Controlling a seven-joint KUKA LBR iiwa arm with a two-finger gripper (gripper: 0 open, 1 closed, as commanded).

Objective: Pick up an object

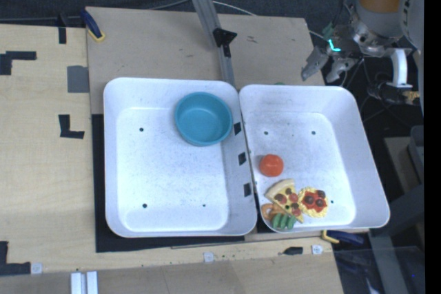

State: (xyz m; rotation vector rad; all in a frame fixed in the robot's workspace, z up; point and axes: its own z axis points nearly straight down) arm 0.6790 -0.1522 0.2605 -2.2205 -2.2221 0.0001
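While the hand, fingers spread and ungrasping, hovers beyond the right bin's far edge, approach is pending: descend toward the ball.

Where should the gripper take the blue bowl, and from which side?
Probably by the rim, coming straight down. The bowl sits upright with its mouth open, so one finger could go inside and one outside. Its far edge nearly meets the left bin's back wall; the near rim, facing the bin's bare floor, looks freer. The gripper is above the right bin's far corner.
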